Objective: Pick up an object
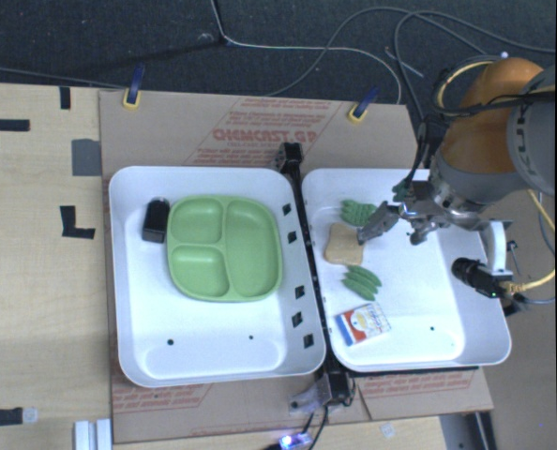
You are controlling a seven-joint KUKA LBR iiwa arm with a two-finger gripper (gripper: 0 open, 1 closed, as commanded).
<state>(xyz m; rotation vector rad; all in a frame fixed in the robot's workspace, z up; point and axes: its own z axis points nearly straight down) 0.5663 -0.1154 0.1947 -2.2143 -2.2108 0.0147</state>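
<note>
The gripper (398,223) hangs over the upper middle of the right bin (466,340), its fingers spread apart with nothing between them. Just left of it lies a tan bread-like piece (343,247), with a green leafy toy (357,212) above and a green pea pod (362,280) below — a small card packet (363,323) sits lower still. In the left bin (143,345) rest a green divided plate (225,248) and a black block (156,220).

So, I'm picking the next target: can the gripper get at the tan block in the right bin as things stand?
Probably yes. The gripper hovers in the right bin, just right of the tan block. Green pieces lie close above and below the block, but nothing covers its top.
</note>
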